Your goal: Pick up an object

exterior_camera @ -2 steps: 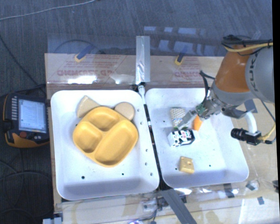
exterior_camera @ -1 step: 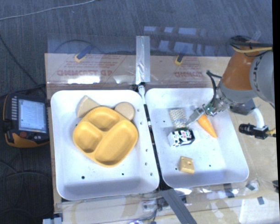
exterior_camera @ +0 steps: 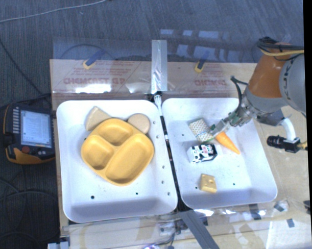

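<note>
Four small pieces lie loose in the right bin (exterior_camera: pixel 265 186), the gripper (exterior_camera: pixel 206 136) low beside the carrot (exterior_camera: pixel 228 142), presumably for reach.

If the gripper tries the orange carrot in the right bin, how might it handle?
The carrot tapers to a point, so the fingers may slip toward the thin end. Its rounded body looks apt to roll when nudged. It looks like a light, stiff plastic toy, though that is a guess.

Arm low (wrist angled left), hand (exterior_camera: pixel 207 135)
</note>
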Motion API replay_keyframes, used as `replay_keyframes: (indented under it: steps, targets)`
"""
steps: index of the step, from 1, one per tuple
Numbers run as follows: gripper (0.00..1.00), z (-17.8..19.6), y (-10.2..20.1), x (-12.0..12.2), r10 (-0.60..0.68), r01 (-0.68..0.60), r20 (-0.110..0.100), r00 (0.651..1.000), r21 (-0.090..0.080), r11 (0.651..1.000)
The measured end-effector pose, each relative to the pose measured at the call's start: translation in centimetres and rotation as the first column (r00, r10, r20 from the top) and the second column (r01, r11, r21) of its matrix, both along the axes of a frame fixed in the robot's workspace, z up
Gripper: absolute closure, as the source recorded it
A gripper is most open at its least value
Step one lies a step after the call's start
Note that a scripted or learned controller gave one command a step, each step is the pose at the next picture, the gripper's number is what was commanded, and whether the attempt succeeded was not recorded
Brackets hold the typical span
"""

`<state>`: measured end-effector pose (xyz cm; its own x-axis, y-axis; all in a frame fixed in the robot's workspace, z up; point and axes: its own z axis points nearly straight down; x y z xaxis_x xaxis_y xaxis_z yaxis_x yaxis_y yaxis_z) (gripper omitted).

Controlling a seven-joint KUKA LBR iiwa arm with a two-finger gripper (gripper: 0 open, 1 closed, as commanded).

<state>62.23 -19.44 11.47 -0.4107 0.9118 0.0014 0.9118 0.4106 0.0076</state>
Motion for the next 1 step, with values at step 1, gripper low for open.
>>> replay_keyframes:
  steps: [1]
  targets:
    - [1.00, 10.79, 1.66, 4.67, -0.322, 0.322, -0.009, 0.947, -0.008, 0.947]
